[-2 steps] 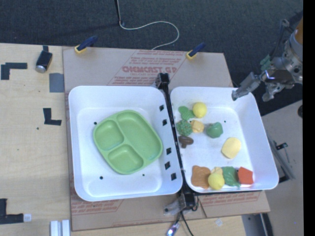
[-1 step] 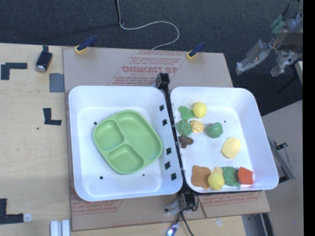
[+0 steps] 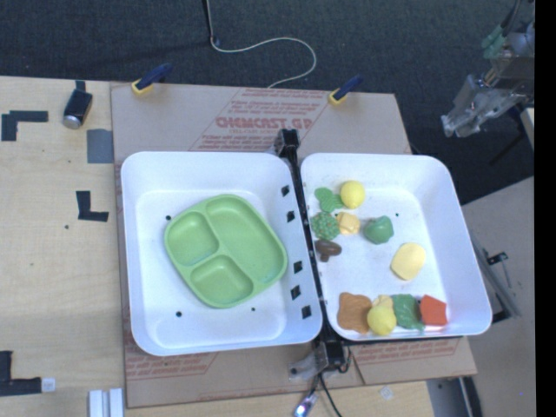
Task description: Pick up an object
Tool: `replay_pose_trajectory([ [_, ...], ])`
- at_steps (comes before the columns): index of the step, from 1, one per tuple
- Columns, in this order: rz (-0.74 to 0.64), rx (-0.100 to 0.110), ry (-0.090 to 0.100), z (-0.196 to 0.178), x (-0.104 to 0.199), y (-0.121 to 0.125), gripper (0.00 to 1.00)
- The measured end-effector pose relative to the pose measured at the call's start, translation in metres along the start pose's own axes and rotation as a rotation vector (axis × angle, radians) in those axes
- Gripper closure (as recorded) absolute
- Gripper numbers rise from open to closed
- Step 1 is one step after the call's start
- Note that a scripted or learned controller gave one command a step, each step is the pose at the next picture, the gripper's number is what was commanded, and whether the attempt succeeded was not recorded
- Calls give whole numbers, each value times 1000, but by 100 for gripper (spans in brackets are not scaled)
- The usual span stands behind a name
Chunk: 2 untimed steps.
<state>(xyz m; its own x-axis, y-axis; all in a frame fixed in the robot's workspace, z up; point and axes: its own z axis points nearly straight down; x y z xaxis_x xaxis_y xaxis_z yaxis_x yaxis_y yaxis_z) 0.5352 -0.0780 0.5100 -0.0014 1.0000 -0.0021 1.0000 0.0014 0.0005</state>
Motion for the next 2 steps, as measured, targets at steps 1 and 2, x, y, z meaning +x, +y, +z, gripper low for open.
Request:
replay_pose_trajectory([
  [1,-3,20,4,132,57,-55,100],
  [2,-8,-1,3,97,125,-51,100],
])
